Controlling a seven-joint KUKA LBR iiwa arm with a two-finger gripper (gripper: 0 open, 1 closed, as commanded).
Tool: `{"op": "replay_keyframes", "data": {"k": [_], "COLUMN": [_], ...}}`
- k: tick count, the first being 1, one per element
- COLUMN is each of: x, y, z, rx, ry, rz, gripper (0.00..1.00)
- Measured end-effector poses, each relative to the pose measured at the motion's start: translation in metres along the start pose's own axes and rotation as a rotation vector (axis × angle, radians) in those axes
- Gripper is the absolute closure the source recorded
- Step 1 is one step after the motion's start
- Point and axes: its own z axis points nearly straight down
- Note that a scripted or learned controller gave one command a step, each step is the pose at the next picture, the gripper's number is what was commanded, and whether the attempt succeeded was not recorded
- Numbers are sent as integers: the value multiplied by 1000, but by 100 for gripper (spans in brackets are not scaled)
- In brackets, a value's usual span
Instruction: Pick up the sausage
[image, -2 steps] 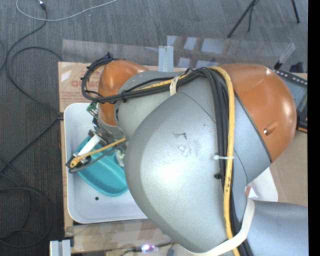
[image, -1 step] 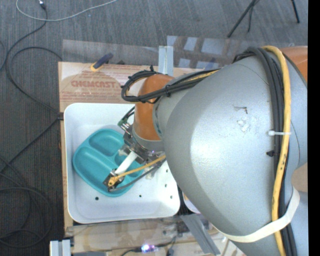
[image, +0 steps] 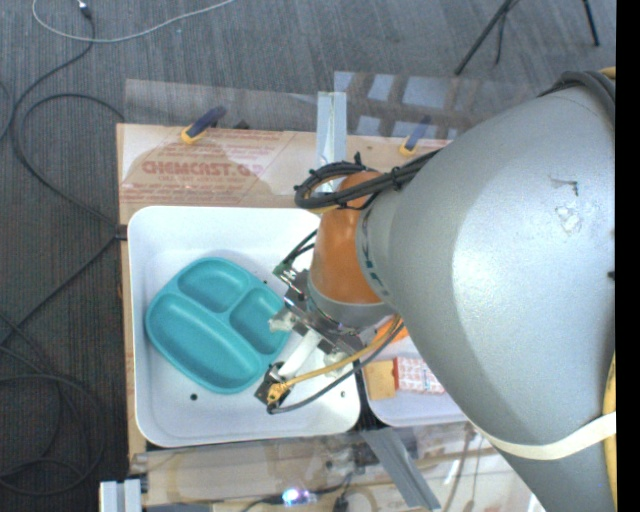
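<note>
Here, jaws (image: 283, 322) over teal tray (image: 205, 325) in left bin (image: 200, 225), opening indiscernible.

Two bins (image: 150, 300) (one teal tray (image: 205, 330))

sausage (image: 380, 379) | tan-brown piece, identity uncertain | mostly hidden under the arm (image: 500, 280), short stretch visible | lying flat in the right bin (image: 400, 412), at its 9 o'clock edge | printed box (image: 416, 375) touching at its 3 o'clock

tray (image: 205, 325): teal | bin (image: 180, 235): white | arm (image: 500, 260): grey, orange band (image: 335, 255)
</note>
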Motion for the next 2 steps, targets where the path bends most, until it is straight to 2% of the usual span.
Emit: {"op": "replay_keyframes", "data": {"k": [1, 2], "x": [-15, -84], "y": [31, 109], "z": [-46, -46], "rx": [-3, -4], "ry": [3, 1], "rz": [18, -20], "gripper": [0, 0]}}
